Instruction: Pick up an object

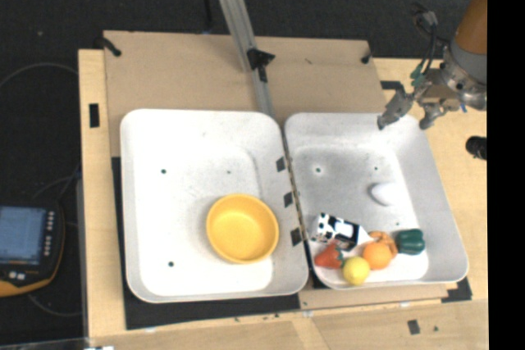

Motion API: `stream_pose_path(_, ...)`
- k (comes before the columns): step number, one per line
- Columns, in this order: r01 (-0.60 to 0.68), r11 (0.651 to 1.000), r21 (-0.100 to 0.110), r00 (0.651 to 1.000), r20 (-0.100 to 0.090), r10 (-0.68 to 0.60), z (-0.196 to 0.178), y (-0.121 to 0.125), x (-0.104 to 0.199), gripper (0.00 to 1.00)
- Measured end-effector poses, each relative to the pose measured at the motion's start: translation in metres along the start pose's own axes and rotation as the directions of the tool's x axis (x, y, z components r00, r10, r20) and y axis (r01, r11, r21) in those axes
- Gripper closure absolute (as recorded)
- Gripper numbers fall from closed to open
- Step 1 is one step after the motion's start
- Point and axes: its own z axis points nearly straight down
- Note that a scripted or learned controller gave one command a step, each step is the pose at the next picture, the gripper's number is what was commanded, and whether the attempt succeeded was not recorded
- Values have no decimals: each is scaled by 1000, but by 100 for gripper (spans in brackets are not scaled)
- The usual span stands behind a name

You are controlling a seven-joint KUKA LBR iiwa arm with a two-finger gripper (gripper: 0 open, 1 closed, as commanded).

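Jaws: the two fingers stand spread apart, nothing between them; one tip points down-left, the other down-right.
Gripper: it hangs over the far right corner of the right bin, at its rim, well apart from the objects heaped at the near edge.
Arm: grey, with an orange band above the wrist, reaching in from the right side of the view.
Right bin: shallow and white, its bare floor greyish in the middle.
White object: a small pale rounded thing alone on the floor of the right bin, between the gripper and the heap.
Black-and-white toy: lies at the near left of the right bin, close to the divider.
Red object: just beside the toy, toward the near rim.
Yellow ball: touching the near rim, beside the red object.
Orange fruit: next to the yellow ball, on its right.
Green object: at the right end of the heap, beside the orange fruit.
Left bin: white, side by side with the right bin.
Yellow bowl: upright in the near right part of the left bin.
Metal pole: slants from the top of the view down to the join of the bins.
Handheld screen: at the left edge, off the bench.
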Motion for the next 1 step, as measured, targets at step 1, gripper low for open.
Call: stream_pose_path(1, 0, 1000, 1, 1000, 1, 0, 0, 0, 0, 0)
